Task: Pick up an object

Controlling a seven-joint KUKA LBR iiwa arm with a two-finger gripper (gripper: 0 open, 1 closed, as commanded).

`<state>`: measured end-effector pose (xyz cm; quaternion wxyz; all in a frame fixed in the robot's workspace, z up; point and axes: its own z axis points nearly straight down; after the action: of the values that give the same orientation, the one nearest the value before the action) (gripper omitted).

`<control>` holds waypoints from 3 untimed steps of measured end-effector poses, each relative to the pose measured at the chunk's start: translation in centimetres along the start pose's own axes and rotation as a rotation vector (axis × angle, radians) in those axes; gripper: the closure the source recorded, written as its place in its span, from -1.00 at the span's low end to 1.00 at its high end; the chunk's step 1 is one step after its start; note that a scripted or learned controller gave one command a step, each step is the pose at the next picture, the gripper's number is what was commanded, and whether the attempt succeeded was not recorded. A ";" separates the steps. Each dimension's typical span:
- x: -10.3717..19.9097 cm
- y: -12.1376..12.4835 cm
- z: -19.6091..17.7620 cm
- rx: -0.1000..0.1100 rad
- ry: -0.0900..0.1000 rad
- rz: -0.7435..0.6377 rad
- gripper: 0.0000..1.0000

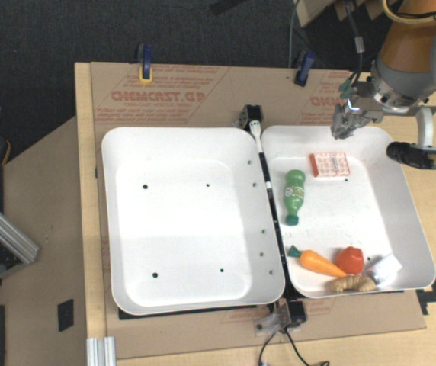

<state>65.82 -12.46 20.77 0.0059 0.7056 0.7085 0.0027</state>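
Hanging at the upper right of the frame, the gripper (345, 123) is above the far edge of the right bin (401, 204); I cannot tell if its claw is open or closed, and nothing is seen inside it. Just below it in the frame lies a small pink and white box (329, 165). A green bottle (293, 196) lies to the lower left of the box, near the divider. At the lower edge of this bin, a toy carrot (317, 262), a red tomato (350, 260) and a beige ginger-like piece (353, 284) are close together. On the left is the left bin (180, 219).
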 end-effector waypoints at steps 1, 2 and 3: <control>0.0 0.1 -1.1 -0.003 -0.002 -0.001 1.00; 0.0 0.2 -2.1 -0.007 -0.003 -0.001 1.00; -0.1 0.2 -3.1 -0.010 -0.005 -0.002 1.00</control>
<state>66.02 -12.52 23.92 0.0113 0.7050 0.7091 0.0047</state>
